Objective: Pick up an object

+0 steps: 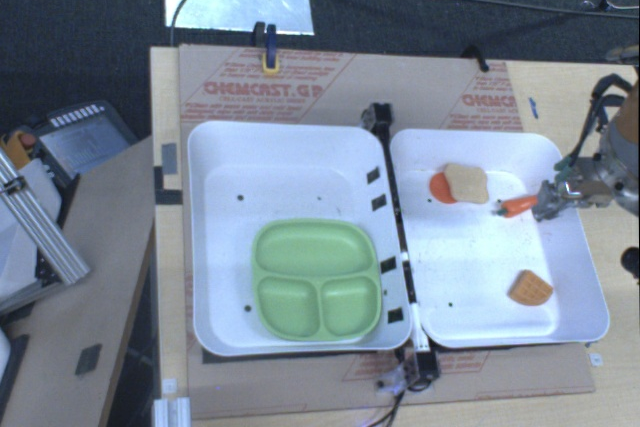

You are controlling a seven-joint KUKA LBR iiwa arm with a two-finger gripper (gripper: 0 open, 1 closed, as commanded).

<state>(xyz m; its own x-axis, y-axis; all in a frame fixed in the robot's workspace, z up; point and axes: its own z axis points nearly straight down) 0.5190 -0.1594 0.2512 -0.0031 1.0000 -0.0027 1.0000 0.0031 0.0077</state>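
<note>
In the right bin (480, 320), my gripper (541, 205) reaches in from the right edge, over the bin's upper right part. A small orange carrot (516, 207) sticks out to the left from between its fingers, so the gripper is shut on the carrot's right end. I cannot tell whether the carrot is touching the bin floor. Just left of it lie a beige bread slice (466, 182) and an orange-red round piece (440, 188), partly tucked under the bread. A brown waffle-like piece (531, 288) lies near the front right corner.
The left bin (215, 215) holds a green divided plate (317, 279) in its front half. A black divider with clips (392, 215) runs between the bins. The bins stand on a cardboard sheet (300, 85).
</note>
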